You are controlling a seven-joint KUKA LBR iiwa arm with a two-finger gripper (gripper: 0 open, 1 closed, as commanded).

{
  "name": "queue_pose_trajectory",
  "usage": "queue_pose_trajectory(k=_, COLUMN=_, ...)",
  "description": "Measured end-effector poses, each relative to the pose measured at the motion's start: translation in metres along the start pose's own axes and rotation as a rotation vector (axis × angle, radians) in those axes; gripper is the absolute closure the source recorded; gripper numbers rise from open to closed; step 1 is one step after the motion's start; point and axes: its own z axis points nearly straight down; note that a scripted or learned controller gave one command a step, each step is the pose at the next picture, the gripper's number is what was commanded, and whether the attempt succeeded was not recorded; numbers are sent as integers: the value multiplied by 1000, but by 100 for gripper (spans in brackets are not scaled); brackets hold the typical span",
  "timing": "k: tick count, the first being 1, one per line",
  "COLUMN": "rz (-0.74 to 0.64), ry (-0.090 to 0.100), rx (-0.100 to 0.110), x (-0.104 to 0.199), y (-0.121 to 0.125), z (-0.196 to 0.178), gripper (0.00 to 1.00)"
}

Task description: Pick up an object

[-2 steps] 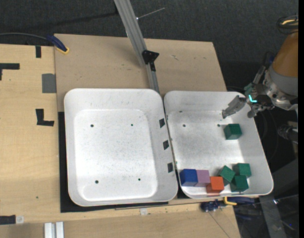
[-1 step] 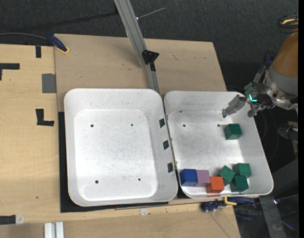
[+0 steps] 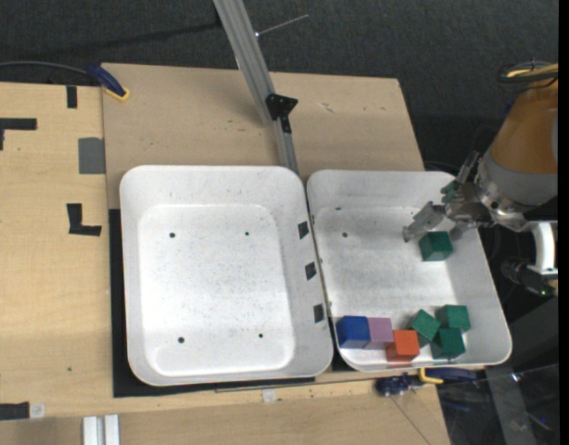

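Now the arm's jaws (image 3: 431,233) hang at the right of the frame over the right bin (image 3: 377,202), just above a green cube (image 3: 436,247); whether they are spread or pinching it cannot be told. Blue (image 3: 353,330), purple (image 3: 380,330), orange (image 3: 404,343) and more green blocks (image 3: 442,330) cluster along that bin's lower edge
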Motion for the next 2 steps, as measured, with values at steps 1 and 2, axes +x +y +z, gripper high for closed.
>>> queue_pose_trajectory(k=1, rz=0, ry=0, rx=0, x=6, y=-5, z=46, gripper=0)
queue_pose_trajectory(k=2, rz=-1, ry=0, rx=-6, x=6, y=-4, z=73, gripper=0)
